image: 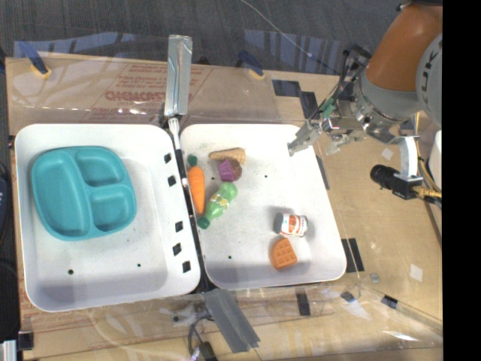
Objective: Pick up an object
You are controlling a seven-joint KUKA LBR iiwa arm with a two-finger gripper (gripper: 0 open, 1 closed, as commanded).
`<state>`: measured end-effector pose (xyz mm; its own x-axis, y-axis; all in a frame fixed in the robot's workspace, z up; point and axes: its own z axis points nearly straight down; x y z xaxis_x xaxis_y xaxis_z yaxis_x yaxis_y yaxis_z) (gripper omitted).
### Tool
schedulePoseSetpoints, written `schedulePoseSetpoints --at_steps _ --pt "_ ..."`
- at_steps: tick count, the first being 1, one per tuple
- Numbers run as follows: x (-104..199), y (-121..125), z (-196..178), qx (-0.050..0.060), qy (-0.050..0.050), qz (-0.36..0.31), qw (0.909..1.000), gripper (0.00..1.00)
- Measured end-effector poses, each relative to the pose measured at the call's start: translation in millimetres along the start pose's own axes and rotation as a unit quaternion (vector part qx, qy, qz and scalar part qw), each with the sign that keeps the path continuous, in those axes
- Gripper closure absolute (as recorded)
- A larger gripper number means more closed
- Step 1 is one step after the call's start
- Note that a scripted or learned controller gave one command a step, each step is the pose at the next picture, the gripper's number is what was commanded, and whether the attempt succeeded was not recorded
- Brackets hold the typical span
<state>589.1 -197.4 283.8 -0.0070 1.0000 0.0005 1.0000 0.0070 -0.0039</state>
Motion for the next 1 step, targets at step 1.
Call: schedulePoseSetpoints --at_steps 1 --pt "126.9 -32.2 -167.2 -0.010 0.000 -0.003 0.9999 0.00"
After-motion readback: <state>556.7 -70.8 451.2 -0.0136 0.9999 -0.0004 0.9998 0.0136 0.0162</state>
